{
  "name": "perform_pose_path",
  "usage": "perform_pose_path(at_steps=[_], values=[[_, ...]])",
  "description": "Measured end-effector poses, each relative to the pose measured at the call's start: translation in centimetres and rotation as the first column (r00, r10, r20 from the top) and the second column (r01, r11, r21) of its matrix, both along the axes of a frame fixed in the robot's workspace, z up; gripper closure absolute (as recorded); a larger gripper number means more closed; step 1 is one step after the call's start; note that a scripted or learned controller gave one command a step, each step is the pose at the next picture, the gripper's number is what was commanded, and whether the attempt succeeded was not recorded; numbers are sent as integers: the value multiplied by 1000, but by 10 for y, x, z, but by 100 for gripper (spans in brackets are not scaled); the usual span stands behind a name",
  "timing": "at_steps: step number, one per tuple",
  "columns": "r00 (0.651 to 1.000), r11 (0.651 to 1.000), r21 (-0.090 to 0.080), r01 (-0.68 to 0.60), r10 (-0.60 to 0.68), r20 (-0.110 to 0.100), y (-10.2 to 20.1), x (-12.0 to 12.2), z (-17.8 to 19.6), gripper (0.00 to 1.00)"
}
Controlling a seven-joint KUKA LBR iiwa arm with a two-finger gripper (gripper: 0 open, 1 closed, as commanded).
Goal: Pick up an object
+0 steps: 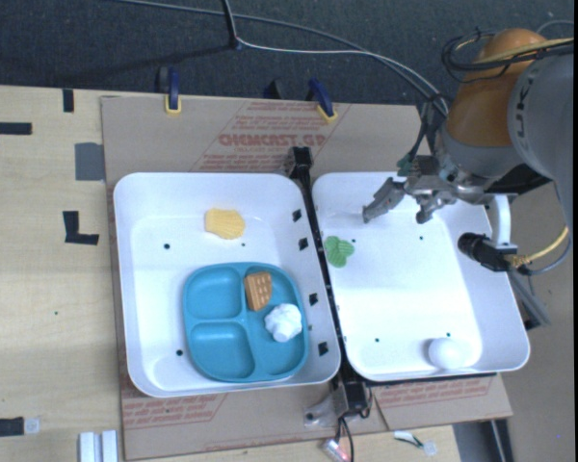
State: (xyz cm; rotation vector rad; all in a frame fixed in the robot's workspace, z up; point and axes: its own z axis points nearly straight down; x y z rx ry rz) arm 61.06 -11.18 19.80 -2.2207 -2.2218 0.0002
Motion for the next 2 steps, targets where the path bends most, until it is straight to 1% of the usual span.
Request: perform_pose_path(at_steps=[1,2], values=[[1000,1000,1,-2,2,-1,36,-44,-14,0],[1000,1000,0,-2,2,0,64,0,-14,0]])
